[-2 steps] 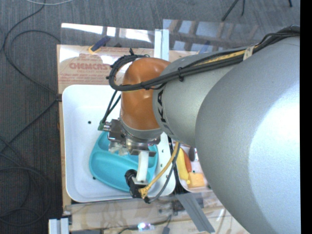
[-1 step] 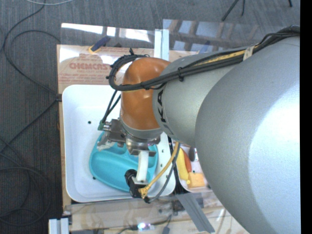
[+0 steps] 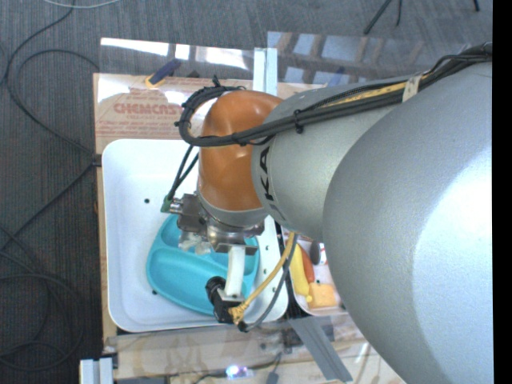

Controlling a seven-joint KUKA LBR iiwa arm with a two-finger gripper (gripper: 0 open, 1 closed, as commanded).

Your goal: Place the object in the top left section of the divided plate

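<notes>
A light blue divided plate (image 3: pixel 178 272) lies in the lower part of the left white bin (image 3: pixel 132 214). The arm's orange band (image 3: pixel 228 154) and wrist hang directly over the plate and cover most of its upper right part. The gripper itself is hidden under the wrist, pointing down into the plate. No object can be made out between the wrist and the plate. A yellow, cheese-like block (image 3: pixel 323 296) and a long orange piece (image 3: pixel 301 272) lie in the right bin, at its lower left.
The big grey arm fills the right half of the view and hides most of the right bin. A cardboard sheet with red lettering (image 3: pixel 144 106) lies behind the left bin. Black cables run along the wrist.
</notes>
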